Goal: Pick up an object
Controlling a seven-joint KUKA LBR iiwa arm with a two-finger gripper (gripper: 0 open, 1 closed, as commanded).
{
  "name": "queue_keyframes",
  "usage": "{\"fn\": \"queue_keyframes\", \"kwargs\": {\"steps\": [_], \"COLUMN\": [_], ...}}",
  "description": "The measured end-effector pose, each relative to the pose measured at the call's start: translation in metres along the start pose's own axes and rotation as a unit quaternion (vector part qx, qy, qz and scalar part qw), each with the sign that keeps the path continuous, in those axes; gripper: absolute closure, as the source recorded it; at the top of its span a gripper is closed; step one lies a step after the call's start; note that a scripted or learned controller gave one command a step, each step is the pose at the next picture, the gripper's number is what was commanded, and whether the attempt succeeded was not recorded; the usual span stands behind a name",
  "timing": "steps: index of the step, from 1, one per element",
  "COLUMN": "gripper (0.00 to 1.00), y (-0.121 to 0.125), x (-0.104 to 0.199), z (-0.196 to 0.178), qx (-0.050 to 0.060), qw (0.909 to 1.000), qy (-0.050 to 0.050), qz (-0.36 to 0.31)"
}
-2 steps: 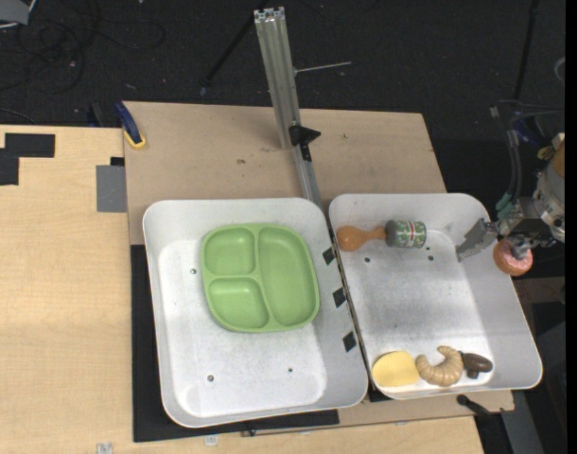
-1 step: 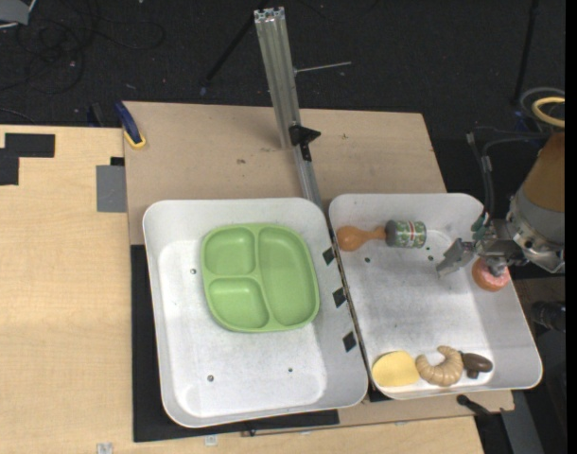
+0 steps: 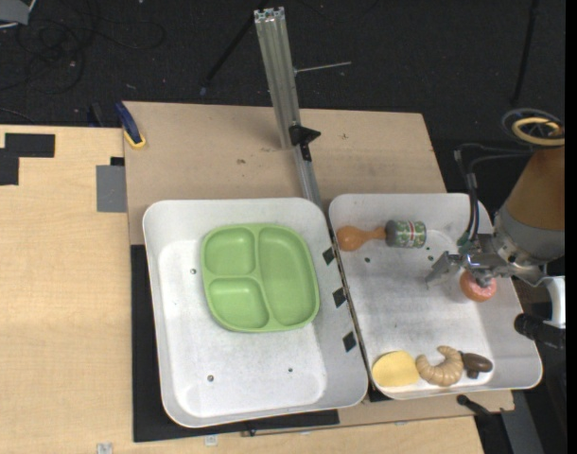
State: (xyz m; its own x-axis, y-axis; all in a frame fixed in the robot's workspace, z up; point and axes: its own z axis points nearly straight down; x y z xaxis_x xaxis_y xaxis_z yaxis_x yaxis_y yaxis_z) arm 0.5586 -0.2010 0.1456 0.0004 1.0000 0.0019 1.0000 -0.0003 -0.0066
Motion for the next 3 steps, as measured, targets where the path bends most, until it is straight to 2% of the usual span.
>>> {"fn": "queue_keyframes", "kwargs": {"steps": [1, 2, 3], "gripper": [0.00, 1.00, 1.00], "y": [0.002, 0.003, 0.003], "x": [0.004, -0.002, 0.003], "z": [0.050, 0.037, -0.026], "qx": [-0.002, -0.006, -0.005], "qw": [1.0000, 1.0000, 1.0000], "qy": [0.003, -0.004, -0.001], "qz": [-0.002, 0.000, -0.001]}}
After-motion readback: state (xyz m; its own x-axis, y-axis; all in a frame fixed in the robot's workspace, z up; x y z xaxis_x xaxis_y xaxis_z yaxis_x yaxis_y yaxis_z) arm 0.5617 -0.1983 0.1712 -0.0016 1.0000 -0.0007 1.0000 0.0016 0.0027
